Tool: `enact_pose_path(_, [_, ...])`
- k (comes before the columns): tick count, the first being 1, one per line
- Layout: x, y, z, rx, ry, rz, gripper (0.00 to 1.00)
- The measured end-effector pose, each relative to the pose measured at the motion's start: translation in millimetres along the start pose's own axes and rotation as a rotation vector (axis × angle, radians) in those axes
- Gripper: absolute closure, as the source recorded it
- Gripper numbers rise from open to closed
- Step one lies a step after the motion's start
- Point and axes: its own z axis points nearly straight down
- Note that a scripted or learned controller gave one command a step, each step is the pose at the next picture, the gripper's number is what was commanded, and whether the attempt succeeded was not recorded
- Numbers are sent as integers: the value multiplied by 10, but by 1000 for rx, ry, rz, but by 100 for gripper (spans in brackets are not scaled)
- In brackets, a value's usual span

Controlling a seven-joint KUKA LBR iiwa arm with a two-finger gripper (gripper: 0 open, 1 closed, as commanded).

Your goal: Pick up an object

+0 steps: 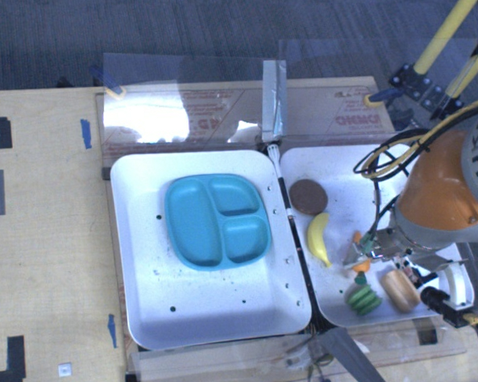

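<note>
Toy food within reach in the right bin

Several small items are spread across the right bin (335, 172). A brown disc (308, 196) lies near the far wall, and a toy banana (319, 239) is set just beside it, toward the near side. A green ribbed piece (363, 298) and a tan bread roll (400, 289) lie side by side near the front wall. A small orange piece (357, 240) is seen between the banana and the gripper (372, 253). The gripper hangs low over the middle of this bin, close to the orange piece and just beyond the green one. Its tip is lost among cables and clutter, so it cannot be told whether it is spread or closed, and nothing is seen held in it.

The left bin (138, 257) carries a blue divided plate (218, 220).

All the items are judged to be light, hollow plastic: stiff, smooth and apt to slide or roll away under a glancing touch. The green ribbed piece is likely the surest choice, since its grooves should resist slipping; it would best be taken across its narrow width, at mid-length. The banana would be gripped across the thick middle of its curve. The roll's rounded sides may squirt out unless it is centred. The disc lies flat and offers little edge.
</note>
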Motion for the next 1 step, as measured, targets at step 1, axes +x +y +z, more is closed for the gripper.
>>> enact_pose_path(1, [437,477,-818,23,18,4,100])
